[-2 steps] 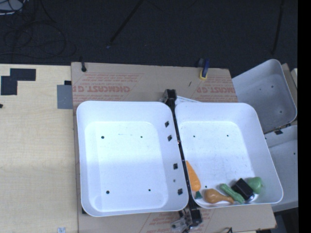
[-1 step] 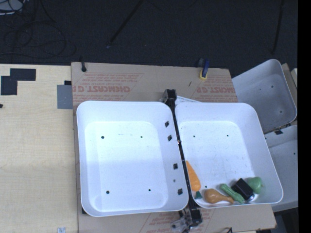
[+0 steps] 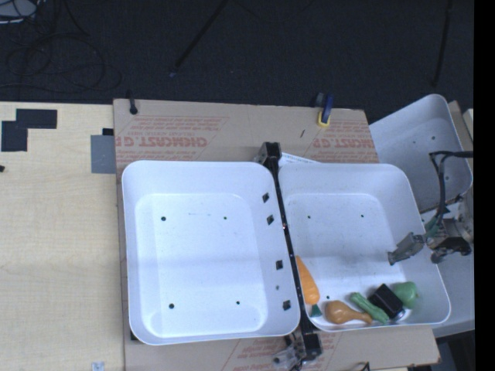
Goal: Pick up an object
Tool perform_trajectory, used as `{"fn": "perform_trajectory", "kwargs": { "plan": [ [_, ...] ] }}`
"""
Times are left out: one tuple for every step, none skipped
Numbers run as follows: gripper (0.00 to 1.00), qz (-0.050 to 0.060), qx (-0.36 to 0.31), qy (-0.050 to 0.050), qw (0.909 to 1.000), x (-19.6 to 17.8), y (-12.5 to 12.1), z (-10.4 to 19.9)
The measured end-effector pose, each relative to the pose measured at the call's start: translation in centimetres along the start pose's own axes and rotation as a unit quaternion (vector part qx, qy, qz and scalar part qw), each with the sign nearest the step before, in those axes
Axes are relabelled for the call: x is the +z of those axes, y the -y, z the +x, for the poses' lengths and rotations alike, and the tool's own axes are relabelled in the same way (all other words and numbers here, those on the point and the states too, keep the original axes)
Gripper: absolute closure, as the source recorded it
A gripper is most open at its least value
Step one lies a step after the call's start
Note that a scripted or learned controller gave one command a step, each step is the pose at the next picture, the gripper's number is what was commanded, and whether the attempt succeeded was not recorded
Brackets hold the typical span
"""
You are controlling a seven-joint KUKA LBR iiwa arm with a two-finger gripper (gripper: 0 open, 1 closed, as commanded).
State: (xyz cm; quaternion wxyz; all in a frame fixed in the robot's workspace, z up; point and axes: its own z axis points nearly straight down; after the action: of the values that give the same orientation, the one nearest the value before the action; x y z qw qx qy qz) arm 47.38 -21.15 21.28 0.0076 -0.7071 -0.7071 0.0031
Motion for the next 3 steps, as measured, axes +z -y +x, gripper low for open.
{"fn": "perform_trajectory", "kwargs": {
  "plan": [
    [0.0, -0.016, -0.002, 0.006, 0.9999, -33.5, -5.3, 5.0],
    [1.0, -0.006, -0.003, 0.004, 1.0, -33.5, -5.3, 5.0],
    [1.0, -0.005, -0.003, 0.002, 1.0, -32.4, -7.3, 10.3]
  ]
}}
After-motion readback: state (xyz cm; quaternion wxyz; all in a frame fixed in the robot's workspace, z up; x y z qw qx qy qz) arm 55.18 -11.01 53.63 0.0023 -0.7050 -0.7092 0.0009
